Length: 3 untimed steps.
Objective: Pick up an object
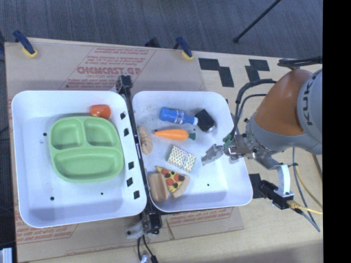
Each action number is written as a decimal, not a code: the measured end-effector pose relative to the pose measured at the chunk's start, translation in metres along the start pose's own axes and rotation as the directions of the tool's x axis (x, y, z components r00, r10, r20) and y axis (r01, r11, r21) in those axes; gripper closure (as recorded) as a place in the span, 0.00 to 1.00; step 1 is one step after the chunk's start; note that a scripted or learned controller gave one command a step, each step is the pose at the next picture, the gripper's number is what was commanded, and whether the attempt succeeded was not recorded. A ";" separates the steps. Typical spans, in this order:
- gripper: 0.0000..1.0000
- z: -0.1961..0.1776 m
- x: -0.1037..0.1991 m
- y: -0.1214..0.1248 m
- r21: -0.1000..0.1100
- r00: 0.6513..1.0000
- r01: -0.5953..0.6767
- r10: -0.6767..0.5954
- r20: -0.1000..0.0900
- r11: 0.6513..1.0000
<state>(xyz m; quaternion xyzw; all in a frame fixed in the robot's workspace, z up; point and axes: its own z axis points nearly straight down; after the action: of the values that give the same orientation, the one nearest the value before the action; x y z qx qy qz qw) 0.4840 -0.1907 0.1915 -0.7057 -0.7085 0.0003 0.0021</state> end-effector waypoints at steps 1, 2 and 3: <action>0.00 0.048 0.046 0.058 0.000 0.996 -0.088 0.088 0.001 0.996; 0.00 0.100 0.082 0.129 0.001 0.964 -0.265 0.265 0.001 0.964; 1.00 0.090 0.082 0.129 0.004 0.966 -0.259 0.259 0.001 0.966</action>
<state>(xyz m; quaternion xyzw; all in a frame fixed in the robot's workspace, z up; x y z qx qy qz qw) 0.6121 -0.1080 0.1012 -0.7922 -0.6103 0.0022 0.0035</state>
